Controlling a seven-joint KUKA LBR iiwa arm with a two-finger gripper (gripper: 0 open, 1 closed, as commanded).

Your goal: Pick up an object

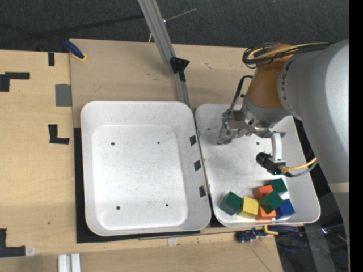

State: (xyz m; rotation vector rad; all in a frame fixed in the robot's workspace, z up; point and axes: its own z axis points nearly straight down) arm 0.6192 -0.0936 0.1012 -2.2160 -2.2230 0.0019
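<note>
Looking down at the right bin (295,137), we see a small heap of blocks in its near corner. They are little cubes, so none has a long side, and none points any one way. Most sit turned a bit, with their corners toward the bin's walls.

We count six blocks. Two are green: one dark green block (231,202) at the left end of the heap, and another green block (274,194) further right. One is a yellow block (249,207), just beside the dark green one. Two are orange: one orange block (262,191) behind the yellow one, and a second orange block (267,212) at the front. One is a blue block (285,208) at the right end. They touch each other in a tight bunch.

The gripper (226,137) is over the far left part of the right bin, well apart from the blocks. We cannot tell how wide it is. No block sits in it.

There are two white bins. The left bin (136,166) lies just beside the right bin.
</note>
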